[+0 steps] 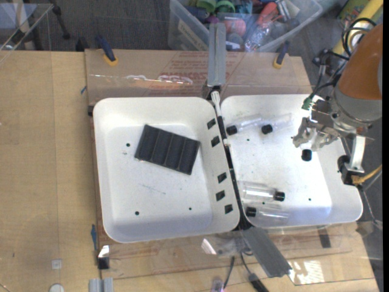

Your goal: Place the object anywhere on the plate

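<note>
Over the right bin [340,208] the gripper [314,140] hangs, near the bin's far right part, and I cannot tell how it is set. A small black cap-like piece [306,156] shows just below it; whether the gripper holds this piece or it lies on the bin floor is not clear. To the left of the gripper, in the same bin, one clear tube with a black cap [252,125] lies near the far rim. Toward the near side and left of the gripper, two more clear tubes [262,194] lie close together, one of them with a black cap. Well away to the left of the gripper, in the left bin [109,163], a dark ribbed rectangular plate [167,149] lies flat, a little turned. Behind the bins stands a clear plastic box [243,8] full of colourful things.
</note>
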You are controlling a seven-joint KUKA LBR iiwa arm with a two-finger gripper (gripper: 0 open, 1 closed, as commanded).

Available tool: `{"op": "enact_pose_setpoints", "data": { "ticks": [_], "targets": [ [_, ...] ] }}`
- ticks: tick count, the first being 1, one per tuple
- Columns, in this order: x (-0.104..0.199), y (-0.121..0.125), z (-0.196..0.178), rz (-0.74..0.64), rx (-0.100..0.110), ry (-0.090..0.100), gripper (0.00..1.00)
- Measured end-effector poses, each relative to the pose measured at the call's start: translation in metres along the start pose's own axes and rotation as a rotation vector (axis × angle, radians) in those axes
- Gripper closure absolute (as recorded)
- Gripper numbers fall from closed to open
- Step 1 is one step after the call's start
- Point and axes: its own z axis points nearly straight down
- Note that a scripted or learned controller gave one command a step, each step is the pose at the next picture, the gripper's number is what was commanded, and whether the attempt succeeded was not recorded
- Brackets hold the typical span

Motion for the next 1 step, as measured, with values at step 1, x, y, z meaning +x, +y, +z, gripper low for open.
{"op": "enact_pose_setpoints", "data": {
  "ticks": [1],
  "targets": [
    [0.0084,-0.0083,0.0169,-0.063,0.002,0.002,1.0]
  ]
}}
